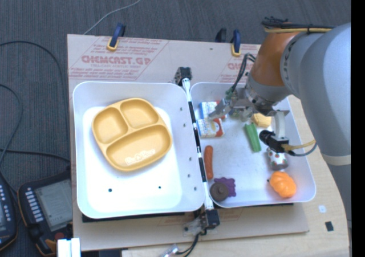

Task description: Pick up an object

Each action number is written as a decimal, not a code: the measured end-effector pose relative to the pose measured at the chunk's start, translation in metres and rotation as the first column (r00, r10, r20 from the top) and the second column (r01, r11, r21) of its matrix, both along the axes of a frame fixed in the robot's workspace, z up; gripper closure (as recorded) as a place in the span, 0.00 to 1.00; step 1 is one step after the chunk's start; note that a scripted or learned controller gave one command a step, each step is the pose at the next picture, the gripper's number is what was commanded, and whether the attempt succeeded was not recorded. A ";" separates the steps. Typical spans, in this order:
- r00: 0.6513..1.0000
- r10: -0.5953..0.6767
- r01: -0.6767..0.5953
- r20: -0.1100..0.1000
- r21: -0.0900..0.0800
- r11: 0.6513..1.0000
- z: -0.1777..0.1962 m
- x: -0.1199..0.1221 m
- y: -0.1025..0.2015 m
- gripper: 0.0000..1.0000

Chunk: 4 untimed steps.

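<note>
My gripper [227,107] hangs low over the back left part of the right bin [305,190], reaching in from the right. Just left of it lie a blue and white packet [207,107] and a white and red carton [210,129]. A green stick [252,137] lies to its front right, and a yellow wedge [262,119] sits partly under the wrist. Further forward are an orange-red sausage [209,162], a purple grape bunch [227,184], a brown round piece [218,192], an orange fruit [283,184] and a small pale item [278,160]. I see nothing held in the gripper.
The left bin [85,193] holds a yellow divided plate [132,133]. A raised divider [195,136] runs between the two bins. Blue and yellow clamps [118,32] grip the board's back edge. The arm's grey body [319,79] overhangs the right bin's right side.
</note>
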<state>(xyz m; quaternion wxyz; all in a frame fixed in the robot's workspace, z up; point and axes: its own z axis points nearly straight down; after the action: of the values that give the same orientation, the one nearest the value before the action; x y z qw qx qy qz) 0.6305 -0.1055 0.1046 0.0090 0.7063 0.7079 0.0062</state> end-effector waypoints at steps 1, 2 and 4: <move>1.000 -0.003 0.003 -0.001 0.001 1.000 -0.012 -0.061 0.006 0.00; 1.000 -0.003 0.003 0.004 0.005 1.000 0.001 -0.058 0.008 1.00; 1.000 -0.002 0.002 -0.004 0.005 1.000 -0.013 -0.058 0.011 0.00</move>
<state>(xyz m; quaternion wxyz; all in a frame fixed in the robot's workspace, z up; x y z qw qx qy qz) 0.5729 -0.0948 0.0920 0.0057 0.7069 0.7073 0.0067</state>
